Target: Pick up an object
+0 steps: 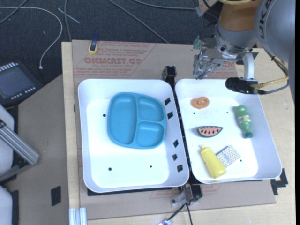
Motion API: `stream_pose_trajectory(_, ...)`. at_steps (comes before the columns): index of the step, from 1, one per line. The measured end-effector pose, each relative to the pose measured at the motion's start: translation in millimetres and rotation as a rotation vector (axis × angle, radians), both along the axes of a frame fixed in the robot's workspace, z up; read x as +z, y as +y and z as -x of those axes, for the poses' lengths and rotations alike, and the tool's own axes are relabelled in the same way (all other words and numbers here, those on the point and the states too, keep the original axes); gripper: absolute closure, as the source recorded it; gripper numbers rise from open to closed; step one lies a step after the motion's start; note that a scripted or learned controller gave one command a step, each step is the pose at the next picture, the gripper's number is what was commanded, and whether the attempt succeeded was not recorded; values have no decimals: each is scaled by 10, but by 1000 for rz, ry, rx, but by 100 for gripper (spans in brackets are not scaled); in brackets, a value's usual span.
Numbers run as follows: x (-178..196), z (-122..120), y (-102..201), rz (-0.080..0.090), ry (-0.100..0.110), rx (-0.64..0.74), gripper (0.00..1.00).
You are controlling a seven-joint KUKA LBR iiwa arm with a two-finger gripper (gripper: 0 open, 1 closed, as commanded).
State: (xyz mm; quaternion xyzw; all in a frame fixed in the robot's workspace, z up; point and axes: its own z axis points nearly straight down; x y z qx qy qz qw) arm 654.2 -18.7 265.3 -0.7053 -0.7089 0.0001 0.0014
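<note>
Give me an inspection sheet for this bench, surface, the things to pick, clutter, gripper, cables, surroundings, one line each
Surface: bench topped with printed cardboard, carrying the left bin and the right bin side by side.
Job's things: in the right bin, a pretzel, a watermelon slice, a green bottle, a yellow bottle and a small patterned packet touching it.
Clutter: blue divided plate lying flat in the left bin.
Gripper: gripper hangs over the right bin's far edge, holding nothing that I can see; finger state unclear.
Cables: loose cables on the dark floor beyond the bench; one more at the near edge.
Surroundings: dark device at left, blue clip on the cardboard.
</note>
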Motion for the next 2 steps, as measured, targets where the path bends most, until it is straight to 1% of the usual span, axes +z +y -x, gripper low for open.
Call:
stream_pose_trajectory(1,-153,84,443,0,1,-1,100)
stream_pose_trajectory(2,-324,212,972,-1,3,0,100)
